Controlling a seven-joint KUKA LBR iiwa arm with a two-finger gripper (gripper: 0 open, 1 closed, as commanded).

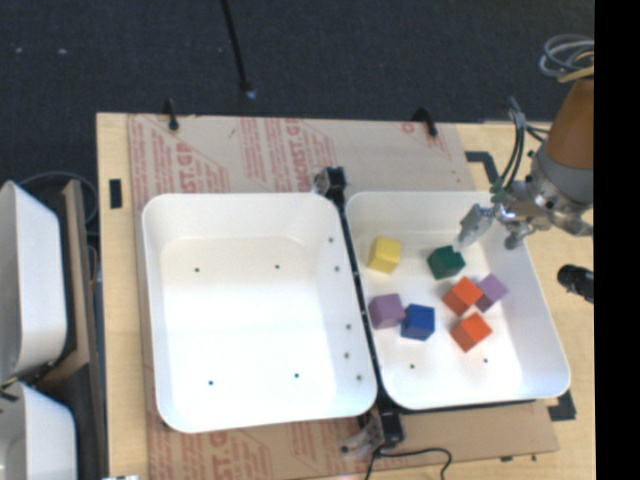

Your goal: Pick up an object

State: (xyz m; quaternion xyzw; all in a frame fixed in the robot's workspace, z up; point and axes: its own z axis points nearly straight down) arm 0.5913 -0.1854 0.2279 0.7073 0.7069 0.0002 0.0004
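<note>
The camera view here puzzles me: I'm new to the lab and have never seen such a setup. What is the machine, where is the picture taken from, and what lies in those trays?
You are looking down at a slant from one fixed camera above a bench. The machine is a robot arm, grey and orange, reaching in from the picture's right. Its hand hangs over the right bin, near a green block; I see nothing between its fingers. That bin also has a yellow block, two purple blocks, a blue block and two orange blocks. Beside it sits the left bin, white like the other.
</note>
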